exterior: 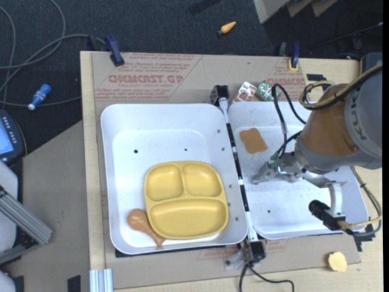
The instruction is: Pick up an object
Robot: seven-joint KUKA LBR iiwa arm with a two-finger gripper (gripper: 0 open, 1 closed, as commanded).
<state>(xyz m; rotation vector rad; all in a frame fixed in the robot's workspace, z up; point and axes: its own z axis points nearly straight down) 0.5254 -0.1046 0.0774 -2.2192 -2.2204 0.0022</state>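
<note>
Camera view, taken from above at a slant: two shallow white bins are set side by side on a brown bench. In the left bin (121, 126) a yellow divided tray (185, 199) with three compartments is laid flat, toward the near side. An orange spoon-shaped toy (143, 222) is tucked against the tray's near-left corner, touching its edge. In the right bin (285, 224) a flat tan square piece (253, 140) is seen near the far-left part of the floor. The grey arm with its orange band (328, 126) is extended in from the right over the right bin. Its gripper (262, 174) is lowered to the bin floor, pointed left, just on the near side of the tan piece and apart from it. Whether the gripper is spread or pressed together cannot be told; nothing can be seen held by it. A small crumpled packet (255, 92) is lying on the bench just beyond the right bin's far edge. A yellow lump (337, 261) is resting on the bench near the right bin's near-right corner. On the dark floor, a small orange object (227, 27) and a blue-capped bottle (39, 95) are lying.
</note>
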